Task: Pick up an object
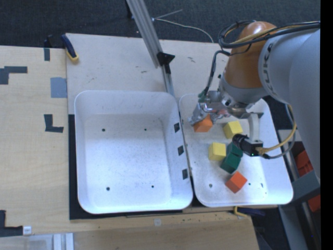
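- The grey arm (291, 61) with its orange band (250, 51) reaches in from the right and hangs over the upper part of the right bin (276, 194).
- The gripper (204, 117) sits near that bin's upper left corner, close to the wall shared with the left bin (125, 150).
- An orange block (203, 124) sits right at the gripper's tips, partly covered by the metal fingers; it looks pinched between them, though whether it is lifted off the bin floor I cannot tell.
- The other pieces lie in the right bin, below and to the right of the gripper.
- A yellow block (232, 129) lies just right of the orange block, apart from it.
- A second yellow block (217, 151) lies lower, touching or just beside a dark green block (231, 160).
- A second orange block (237, 182) lies nearest the bin's lower edge, just below the green one.
- A black cable fitting (244, 142) from the arm hangs over the green block's upper end.
- Both bins rest on the desk (31, 139), which carries grey tape marks on its left part.
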Controlling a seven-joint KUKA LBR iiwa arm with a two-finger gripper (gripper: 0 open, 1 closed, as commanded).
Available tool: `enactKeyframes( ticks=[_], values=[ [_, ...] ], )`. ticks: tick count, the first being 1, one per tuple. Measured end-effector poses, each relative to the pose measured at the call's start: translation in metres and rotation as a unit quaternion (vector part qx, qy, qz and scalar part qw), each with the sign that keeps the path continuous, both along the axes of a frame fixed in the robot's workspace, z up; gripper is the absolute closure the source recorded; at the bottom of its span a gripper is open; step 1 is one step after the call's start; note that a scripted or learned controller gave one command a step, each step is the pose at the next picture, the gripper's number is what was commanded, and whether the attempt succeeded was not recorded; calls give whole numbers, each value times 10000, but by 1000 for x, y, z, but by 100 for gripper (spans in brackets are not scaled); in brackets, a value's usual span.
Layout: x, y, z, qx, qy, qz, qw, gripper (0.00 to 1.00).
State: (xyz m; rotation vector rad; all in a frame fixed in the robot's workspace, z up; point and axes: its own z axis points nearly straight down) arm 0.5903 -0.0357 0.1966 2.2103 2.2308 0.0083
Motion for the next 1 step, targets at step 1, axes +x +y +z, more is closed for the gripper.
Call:
enactKeyframes(
  ticks=[1],
  values=[
    [14,76,-5,0,30,6,10000,100]
  ],
)
